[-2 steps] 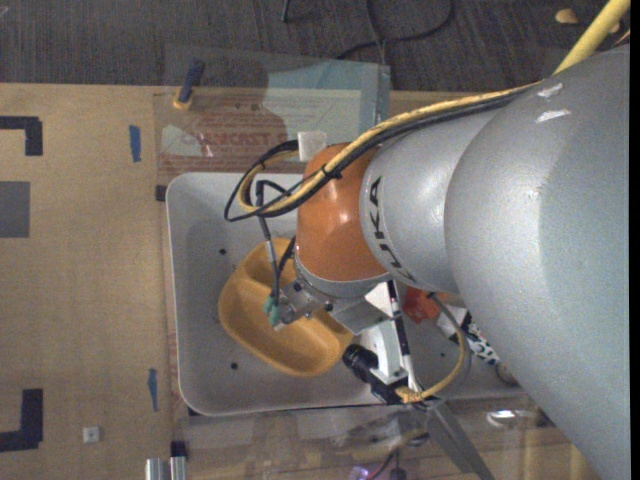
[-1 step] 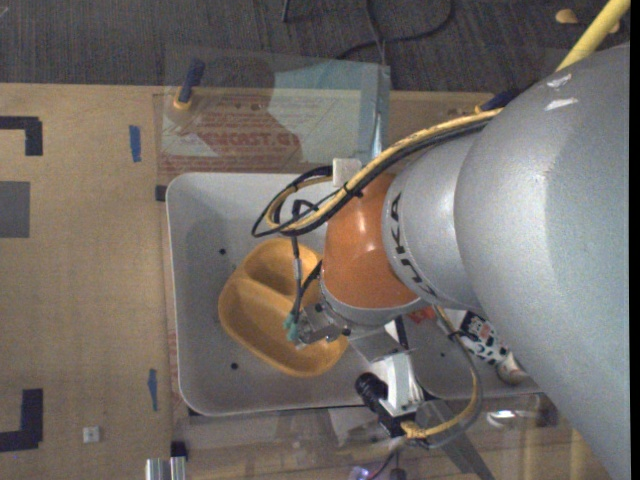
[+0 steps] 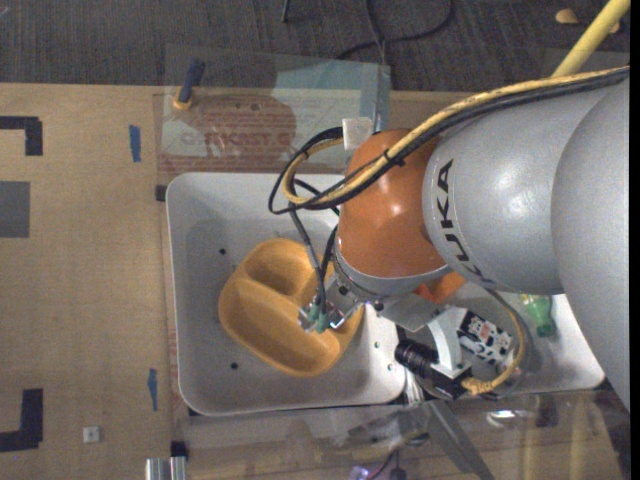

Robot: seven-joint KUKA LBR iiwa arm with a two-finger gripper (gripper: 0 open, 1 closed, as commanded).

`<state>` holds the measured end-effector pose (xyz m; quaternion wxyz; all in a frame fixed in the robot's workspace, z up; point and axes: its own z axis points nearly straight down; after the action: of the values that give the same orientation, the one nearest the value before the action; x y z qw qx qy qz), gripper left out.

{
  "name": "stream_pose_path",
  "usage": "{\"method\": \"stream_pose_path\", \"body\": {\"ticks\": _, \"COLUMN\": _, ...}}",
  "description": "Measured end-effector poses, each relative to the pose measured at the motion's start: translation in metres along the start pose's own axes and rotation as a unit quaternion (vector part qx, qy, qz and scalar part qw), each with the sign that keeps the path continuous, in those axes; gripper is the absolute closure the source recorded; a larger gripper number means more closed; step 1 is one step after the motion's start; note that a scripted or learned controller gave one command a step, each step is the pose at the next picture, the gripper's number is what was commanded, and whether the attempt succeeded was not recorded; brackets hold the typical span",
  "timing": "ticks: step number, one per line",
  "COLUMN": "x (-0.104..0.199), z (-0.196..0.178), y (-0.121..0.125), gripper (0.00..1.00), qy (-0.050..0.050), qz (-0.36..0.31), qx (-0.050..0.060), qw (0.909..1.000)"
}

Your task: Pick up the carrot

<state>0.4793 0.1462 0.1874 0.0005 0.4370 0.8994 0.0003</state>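
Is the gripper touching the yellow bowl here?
Cannot tell. In the camera view the gripper overlaps the yellow bowl, but the slanted angle hides any gap.

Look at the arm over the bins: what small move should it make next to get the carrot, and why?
Probably lift and shift toward the right bin. The gripper sits low over the yellow-orange bowl in the left bin, not at the carrot. An orange shape, possibly the carrot, peeks out beneath the arm's orange band, further right.

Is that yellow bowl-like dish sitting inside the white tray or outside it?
Inside. The yellow two-hollowed plastic dish rests on the floor of the shallow white bin, within its rim.
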Motion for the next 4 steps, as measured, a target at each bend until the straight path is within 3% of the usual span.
{"method": "stream_pose_path", "body": {"ticks": 1, "x": -0.008, "z": -0.005, "y": -0.005, "gripper": 1.0, "qy": 0.0, "qz": 0.123, "qx": 0.0, "qw": 0.9924}}
{"method": "stream_pose_path", "body": {"ticks": 2, "x": 0.002, "z": -0.007, "y": 0.001, "gripper": 1.0, "qy": 0.0, "qz": 0.127, "qx": 0.0, "qw": 0.9919}}
{"method": "stream_pose_path", "body": {"ticks": 3, "x": -0.003, "z": -0.009, "y": -0.002, "gripper": 1.0, "qy": 0.0, "qz": 0.184, "qx": 0.0, "qw": 0.9828}}
{"method": "stream_pose_path", "body": {"ticks": 4, "x": 0.02, "z": -0.008, "y": 0.015, "gripper": 1.0, "qy": 0.0, "qz": 0.167, "qx": 0.0, "qw": 0.986}}
